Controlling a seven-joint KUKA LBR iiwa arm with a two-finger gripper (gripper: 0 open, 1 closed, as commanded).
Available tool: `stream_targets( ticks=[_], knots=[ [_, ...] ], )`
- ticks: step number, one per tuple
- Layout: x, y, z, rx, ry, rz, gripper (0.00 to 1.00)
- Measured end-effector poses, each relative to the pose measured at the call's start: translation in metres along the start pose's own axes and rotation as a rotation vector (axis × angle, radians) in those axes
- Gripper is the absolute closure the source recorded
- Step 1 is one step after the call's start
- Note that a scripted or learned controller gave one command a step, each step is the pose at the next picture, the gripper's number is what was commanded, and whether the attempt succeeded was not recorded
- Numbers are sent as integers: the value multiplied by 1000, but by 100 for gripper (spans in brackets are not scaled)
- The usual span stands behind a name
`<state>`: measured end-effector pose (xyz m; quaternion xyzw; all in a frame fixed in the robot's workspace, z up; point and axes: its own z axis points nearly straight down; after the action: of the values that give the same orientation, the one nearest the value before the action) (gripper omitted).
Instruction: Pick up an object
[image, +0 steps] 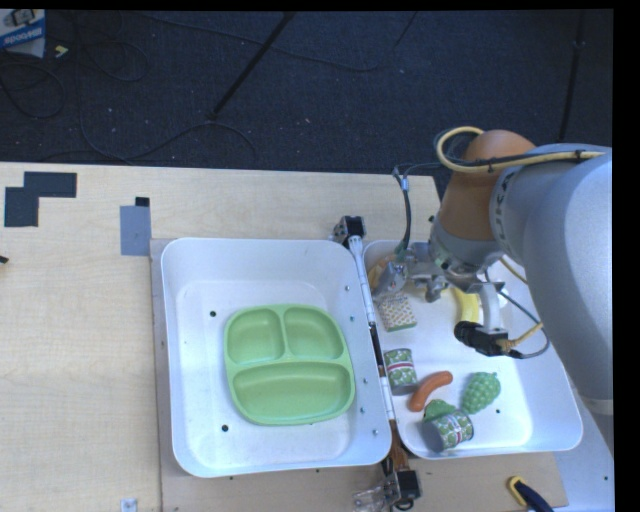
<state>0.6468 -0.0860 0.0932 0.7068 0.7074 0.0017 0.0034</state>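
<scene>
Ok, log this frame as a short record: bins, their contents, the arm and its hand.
left bin: holds a green divided tray
right bin: holds two small cans, an orange sausage, a green bumpy fruit, a mesh-patterned packet, a yellow item
arm: reaches in from the right
hand: low over the right bin's far left corner, by the packet

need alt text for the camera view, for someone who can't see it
A grey robot arm reaches from the right over the right white bin, which holds an orange sausage, a green grape bunch and two small cans. The left white bin holds a green divided plate.
</scene>
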Motion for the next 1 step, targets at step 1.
stream_targets(
  ticks=[1],
  knots=[
    [1,0,0,0,-2,0,0]
  ],
)
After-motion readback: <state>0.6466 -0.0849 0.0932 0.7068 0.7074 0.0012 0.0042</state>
